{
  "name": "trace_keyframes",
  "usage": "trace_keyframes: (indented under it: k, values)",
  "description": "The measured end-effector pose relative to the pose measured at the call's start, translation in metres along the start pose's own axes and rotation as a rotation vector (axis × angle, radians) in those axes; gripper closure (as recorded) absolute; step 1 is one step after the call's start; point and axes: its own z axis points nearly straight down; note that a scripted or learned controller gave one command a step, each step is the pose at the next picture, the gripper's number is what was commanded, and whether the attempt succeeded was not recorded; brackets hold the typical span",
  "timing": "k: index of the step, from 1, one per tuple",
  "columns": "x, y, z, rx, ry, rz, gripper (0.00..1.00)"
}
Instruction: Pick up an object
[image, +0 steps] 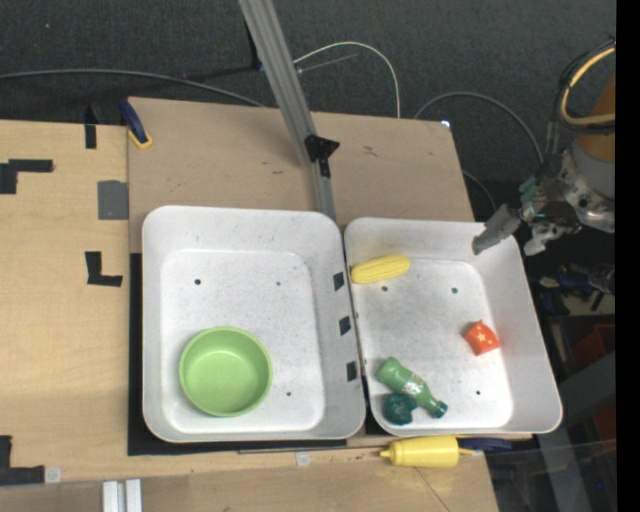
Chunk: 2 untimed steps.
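Object candidates, right bin (538, 352): yellow corn-shaped piece (380, 268) near the back left corner; small orange-red block (481, 337) toward the right wall, well apart from the rest; green bottle-shaped toy (410, 383) lying tilted near the front, touching or just beside a darker teal piece (398, 407). Left bin (240, 262): one green bowl (225, 370), upright, front left. Yellow squeeze-bottle shape (424, 452) outside both bins, lying on the bench against the right bin's front rim.

Gripper (503, 232) at the right bin's back right corner, over the rim, apart from every item. Nothing held. Spread or pressed together: cannot tell from this slant.

Step in hand, by judgement: approach only. No target closed on, no contact, pick not yet begun.

Next move, by judgement: settle on one item, travel inward over it, line up across its narrow side, then descend. Nearest from the present position: orange-red block, isolated, with room all round; likely the easiest grasp. Corn piece also free, but rounded and prone to rolling. Green toy harder, crowded by the teal piece. Bowl farthest off, wide, probably graspable by the rim alone.
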Motion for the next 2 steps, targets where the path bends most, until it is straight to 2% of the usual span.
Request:
trace_keyframes:
  k: [1, 2]
  values:
    - [0.0, 0.0, 0.0, 0.0, 0.0, 0.0, 0.0]
    - [0.008, 0.002, 0.047, 0.005, 0.0, 0.0, 0.0]
